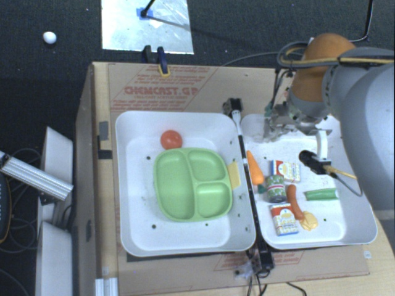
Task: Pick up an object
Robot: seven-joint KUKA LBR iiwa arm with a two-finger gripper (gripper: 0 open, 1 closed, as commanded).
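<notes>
My gripper (pixel 279 128) hangs over the back left part of the right bin (pixel 355 217), above bare bin floor. An orange carrot (pixel 253 168) lies just in front of it by the bin's left wall. Further forward are a small green can (pixel 276 188), a white and red carton (pixel 287 170), an orange-red sausage (pixel 294 202), a second carton (pixel 284 219), a yellow piece (pixel 309 221) and a green stick-shaped piece (pixel 321 194). Nothing shows between the gripper and these things.
The left bin (pixel 139 227) holds a green divided plate (pixel 190 184), a red tomato (pixel 171 139) behind it and a yellow piece (pixel 234 175) against its right wall. The grey arm (pixel 364 103) covers the right bin's back right corner.
</notes>
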